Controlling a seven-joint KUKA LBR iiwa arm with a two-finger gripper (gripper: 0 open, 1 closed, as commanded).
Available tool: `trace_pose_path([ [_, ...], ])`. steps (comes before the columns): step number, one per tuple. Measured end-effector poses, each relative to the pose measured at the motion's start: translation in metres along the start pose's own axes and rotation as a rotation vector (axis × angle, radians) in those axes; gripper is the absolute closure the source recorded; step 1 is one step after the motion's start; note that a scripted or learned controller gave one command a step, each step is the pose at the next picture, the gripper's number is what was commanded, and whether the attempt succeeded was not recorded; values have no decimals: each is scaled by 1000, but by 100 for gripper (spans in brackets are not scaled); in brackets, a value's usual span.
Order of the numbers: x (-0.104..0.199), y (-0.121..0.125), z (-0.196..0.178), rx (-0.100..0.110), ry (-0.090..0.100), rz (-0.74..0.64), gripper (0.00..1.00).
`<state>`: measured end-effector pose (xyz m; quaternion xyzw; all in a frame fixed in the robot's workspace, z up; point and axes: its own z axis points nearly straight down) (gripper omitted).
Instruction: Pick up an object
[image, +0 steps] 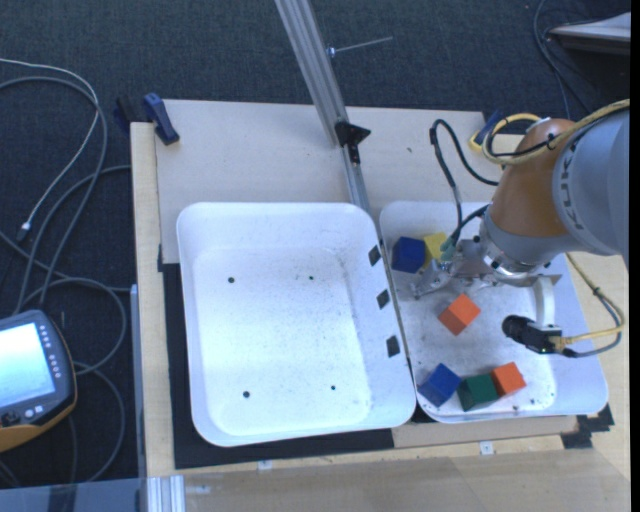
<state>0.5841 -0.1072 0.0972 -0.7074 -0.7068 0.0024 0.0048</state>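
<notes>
While the claw (432, 281) hangs low in the right bin (585, 385), just below the yellow block (436, 245) and blue block (407, 254), I cannot tell its state. Best to settle squarely over one block — the orange block (459, 313) lies just beyond it, apart from the rest — before closing. No readable writing.

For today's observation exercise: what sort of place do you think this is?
Probably a robotics lab: a grey arm reaches over two white bins on a bench, coloured blocks lie in one, and cables trail across the floor.
</notes>
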Motion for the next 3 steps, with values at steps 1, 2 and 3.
trace_pose_path([
  [1,23,-57,-1,-3,0,-1,0],
  [2,22,-54,-13,-12,-2,-1,100],
  [3,22,-54,-12,-12,-2,-2,0],
])
